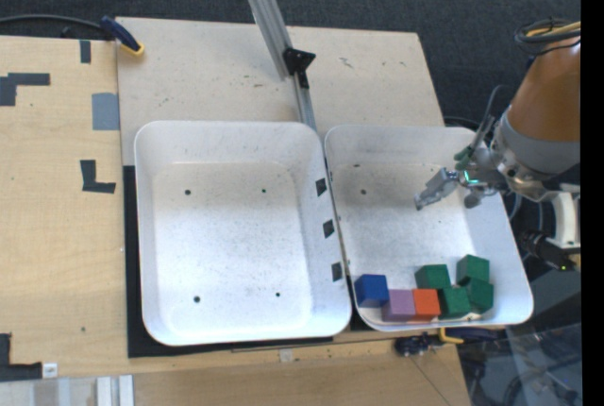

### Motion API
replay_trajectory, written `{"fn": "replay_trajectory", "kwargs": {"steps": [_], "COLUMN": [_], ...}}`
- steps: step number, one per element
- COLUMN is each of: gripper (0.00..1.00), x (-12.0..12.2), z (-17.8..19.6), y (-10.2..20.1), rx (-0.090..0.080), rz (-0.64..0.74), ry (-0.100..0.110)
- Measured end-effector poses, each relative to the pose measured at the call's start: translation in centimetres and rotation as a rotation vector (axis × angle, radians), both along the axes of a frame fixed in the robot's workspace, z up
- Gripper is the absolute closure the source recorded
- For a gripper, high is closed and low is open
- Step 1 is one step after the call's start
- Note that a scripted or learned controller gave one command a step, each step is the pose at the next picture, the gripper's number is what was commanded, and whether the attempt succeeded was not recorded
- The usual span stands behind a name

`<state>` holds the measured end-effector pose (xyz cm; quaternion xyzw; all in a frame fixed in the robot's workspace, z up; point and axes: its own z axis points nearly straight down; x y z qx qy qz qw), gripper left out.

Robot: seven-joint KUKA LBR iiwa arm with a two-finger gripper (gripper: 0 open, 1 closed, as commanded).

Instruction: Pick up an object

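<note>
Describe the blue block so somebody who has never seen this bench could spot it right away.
Start at the right-hand white bin and look to its near edge, where a cluster of small blocks sits. The blue block is at the cluster's left end, beside the purple block. It is the only blue one; its neighbours are purple, orange and green.

We see two bins side by side on the surface [377,74]; blocks [429,293] cluster in the right bin's [377,149] near corner.
</note>
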<state>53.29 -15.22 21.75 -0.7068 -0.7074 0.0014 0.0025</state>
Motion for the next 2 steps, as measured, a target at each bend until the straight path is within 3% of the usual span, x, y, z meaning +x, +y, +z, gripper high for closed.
{"fn": "replay_trajectory", "kwargs": {"steps": [1,2], "gripper": [0.00,0.00], "x": [0.1,0.1], "z": [0.2,-6.2], "y": [0.0,0.2], "rx": [-0.001,0.000], "rz": [0.001,0.000], "ry": [-0.004,0.003]}}
